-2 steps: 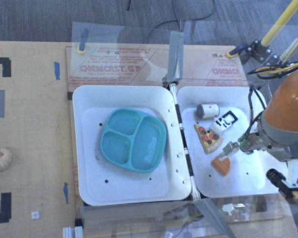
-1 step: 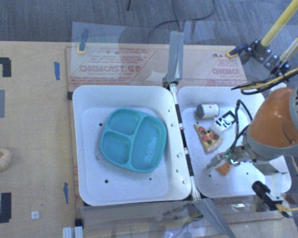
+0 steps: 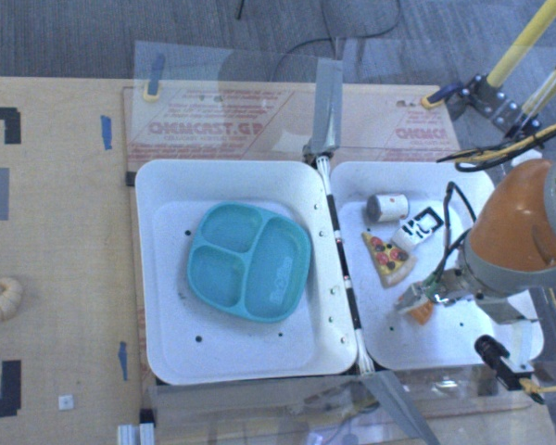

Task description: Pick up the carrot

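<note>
The carrot (image 3: 421, 311) is a small orange piece lying on the floor of the right bin (image 3: 510, 336), near its middle front. My gripper (image 3: 419, 297) is down low directly over it, reaching in from the right, and hides part of the carrot. The grey arm with its orange band (image 3: 517, 222) hangs over the right side of that bin.
A toy pizza slice (image 3: 387, 256) lies just left of and behind the gripper. A grey and white cylinder (image 3: 386, 206) and a black-and-white tag (image 3: 420, 225) sit toward the back. The left bin (image 3: 157, 276) holds a teal divided plate (image 3: 250, 260). A croissant (image 3: 0, 299) lies on the bench at far left.
</note>
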